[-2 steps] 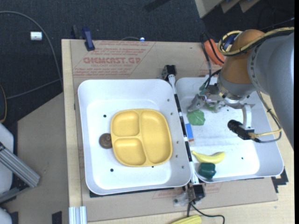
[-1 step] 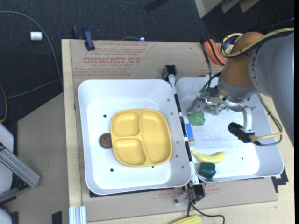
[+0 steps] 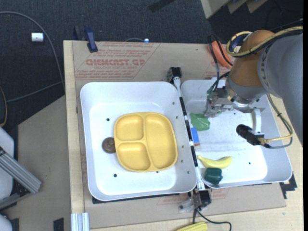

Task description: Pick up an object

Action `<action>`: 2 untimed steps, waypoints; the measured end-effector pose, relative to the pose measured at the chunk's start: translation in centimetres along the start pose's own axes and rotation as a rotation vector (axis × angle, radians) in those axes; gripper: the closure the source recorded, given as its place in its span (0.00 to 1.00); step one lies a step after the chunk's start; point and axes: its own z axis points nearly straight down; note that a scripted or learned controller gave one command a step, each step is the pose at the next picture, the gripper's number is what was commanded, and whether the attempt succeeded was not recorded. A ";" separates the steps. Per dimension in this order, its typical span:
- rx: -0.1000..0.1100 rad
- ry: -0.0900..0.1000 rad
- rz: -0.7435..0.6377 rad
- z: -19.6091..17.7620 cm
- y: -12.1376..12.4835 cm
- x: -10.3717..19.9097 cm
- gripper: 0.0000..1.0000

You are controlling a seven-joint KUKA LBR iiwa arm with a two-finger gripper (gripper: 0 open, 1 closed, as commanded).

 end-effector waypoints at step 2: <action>0.000 -0.002 -0.001 1.1 3.6 -3.8 0.00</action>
